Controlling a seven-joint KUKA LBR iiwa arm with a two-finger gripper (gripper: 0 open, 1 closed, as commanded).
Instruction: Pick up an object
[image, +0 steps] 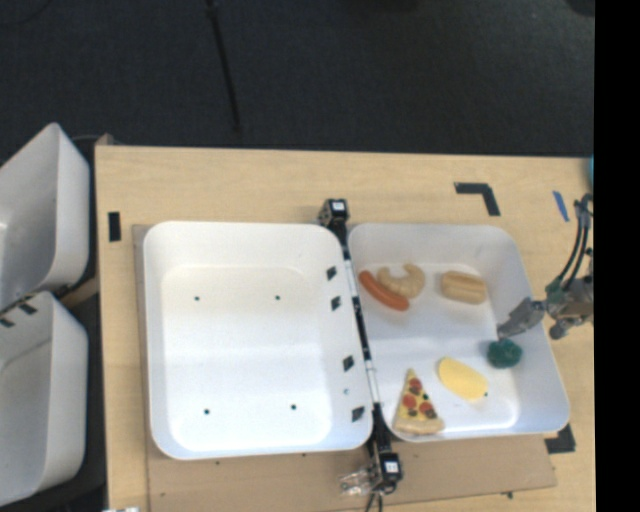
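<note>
In the right bin (500, 243), the gripper (527, 318) sits at the right wall, just above a green lump (505, 353); I cannot tell how it stands. Left of the lump lie a yellow piece (463, 380), pizza slice (417, 405), bun (463, 287) and sausage (384, 290).

White bins (240, 250) hold a red sausage (384, 290), yellow disc (463, 379), green ball (504, 353), and red-dotted pizza slice (417, 403).

Two white bins on a wooden bench (230, 180), seen from above.
The right bin (500, 245) holds a hot dog (384, 290), bread roll (463, 287), pizza slice (417, 403), yellow piece (462, 379) and green item (504, 352); the gripper (540, 318) is at its right edge.
</note>
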